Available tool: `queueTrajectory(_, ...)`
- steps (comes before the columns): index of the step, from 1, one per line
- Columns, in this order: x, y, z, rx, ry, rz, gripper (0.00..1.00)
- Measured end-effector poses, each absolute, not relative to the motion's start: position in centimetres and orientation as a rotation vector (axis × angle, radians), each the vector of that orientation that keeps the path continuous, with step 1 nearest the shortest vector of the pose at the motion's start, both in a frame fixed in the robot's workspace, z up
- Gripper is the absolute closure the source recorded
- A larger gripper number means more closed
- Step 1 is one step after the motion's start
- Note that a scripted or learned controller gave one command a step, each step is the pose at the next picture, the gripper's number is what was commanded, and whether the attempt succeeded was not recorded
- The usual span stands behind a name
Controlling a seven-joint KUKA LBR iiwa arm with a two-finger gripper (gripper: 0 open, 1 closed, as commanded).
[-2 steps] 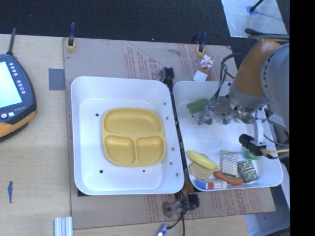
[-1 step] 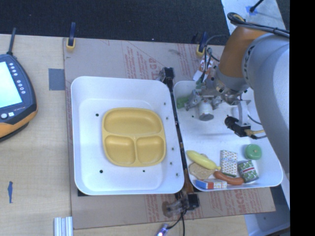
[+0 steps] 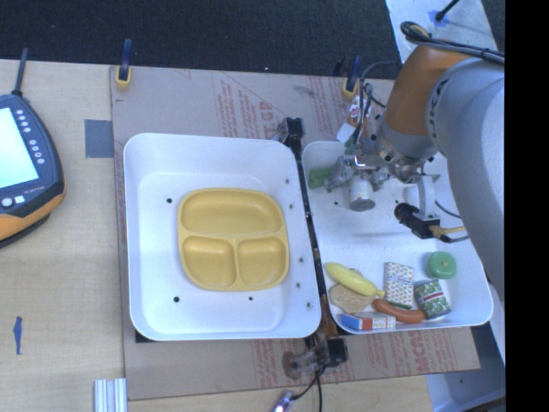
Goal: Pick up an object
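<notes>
Plastic toy food sits clustered at 5 o'clock in the right bin (image 3: 377,239): one banana (image 3: 353,277), one round cracker (image 3: 347,299), one sausage (image 3: 398,311), two small cartons (image 3: 415,290), one green disc (image 3: 442,265). One more green piece (image 3: 319,178) lies at 10 o'clock, near the gripper (image 3: 360,191). Gripper state: cannot tell. Judged light, stiff, slick; the banana looks easiest, taken across its narrow middle. Left bin (image 3: 146,230) holds one yellow divided tray (image 3: 232,238). Two bins total.
</notes>
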State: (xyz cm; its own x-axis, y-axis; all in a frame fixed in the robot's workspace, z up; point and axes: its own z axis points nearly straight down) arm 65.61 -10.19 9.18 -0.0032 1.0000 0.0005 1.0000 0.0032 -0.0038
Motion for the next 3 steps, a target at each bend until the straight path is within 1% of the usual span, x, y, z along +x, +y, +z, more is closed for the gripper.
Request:
queueTrajectory(1, 65.6, -9.6, 9.2, -2.215, -2.221, 0.004, 0.0)
queueTrajectory(2, 65.6, -10.7, 9.2, -2.217, -2.223, 0.002, 0.0)
queueTrajectory(3, 65.6, -10.7, 10.2, -2.212, -2.225, 0.003, 1.0)
